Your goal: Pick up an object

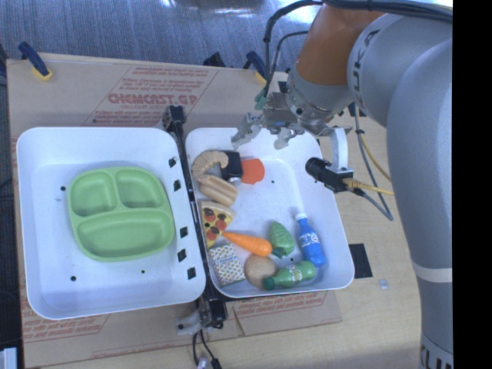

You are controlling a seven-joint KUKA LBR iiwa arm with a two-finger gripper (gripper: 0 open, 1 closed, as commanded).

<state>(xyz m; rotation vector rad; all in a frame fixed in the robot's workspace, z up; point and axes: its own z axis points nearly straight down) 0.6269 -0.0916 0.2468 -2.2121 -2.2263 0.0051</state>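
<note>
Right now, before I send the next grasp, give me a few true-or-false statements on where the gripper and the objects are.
1. The gripper is over the far edge of the right bin. True.
2. An object is held between the fingers. False: nothing is between them; they are spread apart.
3. The green divided plate lies in the left bin. True.
4. The carrot lies in the left bin. False: it lies in the right bin, beside the pizza slice.
5. The blue bottle lies near the right bin's right wall. True.
6. The croissant sits at the right bin's near edge. False: it sits at the far left.
</note>
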